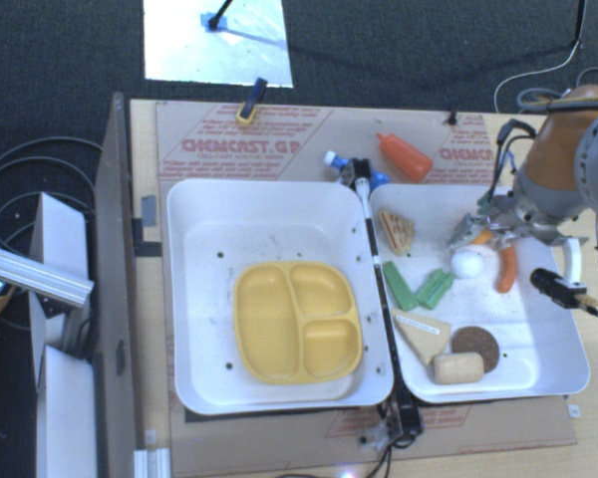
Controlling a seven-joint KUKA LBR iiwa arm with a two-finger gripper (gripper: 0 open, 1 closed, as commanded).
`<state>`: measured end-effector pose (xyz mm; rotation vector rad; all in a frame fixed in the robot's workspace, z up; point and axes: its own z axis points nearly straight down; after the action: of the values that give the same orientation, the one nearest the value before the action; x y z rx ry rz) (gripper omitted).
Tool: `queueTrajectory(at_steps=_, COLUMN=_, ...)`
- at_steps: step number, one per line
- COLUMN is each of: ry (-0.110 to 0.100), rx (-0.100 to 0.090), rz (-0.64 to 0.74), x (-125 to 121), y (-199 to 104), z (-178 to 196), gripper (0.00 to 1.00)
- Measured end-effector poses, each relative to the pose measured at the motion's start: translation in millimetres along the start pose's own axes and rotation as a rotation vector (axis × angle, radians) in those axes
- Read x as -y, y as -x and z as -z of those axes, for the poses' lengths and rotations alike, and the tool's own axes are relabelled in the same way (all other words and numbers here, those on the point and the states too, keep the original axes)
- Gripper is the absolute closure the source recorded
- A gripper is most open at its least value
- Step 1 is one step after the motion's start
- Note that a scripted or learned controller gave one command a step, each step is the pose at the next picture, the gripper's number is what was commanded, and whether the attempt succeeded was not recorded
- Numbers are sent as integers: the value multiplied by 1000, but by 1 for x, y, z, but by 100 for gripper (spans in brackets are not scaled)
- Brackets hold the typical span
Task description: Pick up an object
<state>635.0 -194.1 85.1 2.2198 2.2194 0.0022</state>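
the pincer (475,237) hangs low in the right bin (568,366), just above a white ball (468,263) beside an orange carrot (506,269), its state impossible to tell, and the ball looks light, smooth and prone to roll, best gripped across its middle.

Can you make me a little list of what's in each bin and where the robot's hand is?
left bin: one yellow tray with three sections
right bin: white ball, orange carrot, two green pieces, ridged tan piece, pale wedge, brown round cookie, tan roll
outside the bins: orange bottle on the bench behind them
gripper: low over the right bin, right by the white ball
holding anything: cannot tell
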Motion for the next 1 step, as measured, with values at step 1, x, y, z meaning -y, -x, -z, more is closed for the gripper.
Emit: queueTrajectory(at_steps=1, ry=3, rx=1, rz=5, x=-16, y=7, z=18, gripper=0)
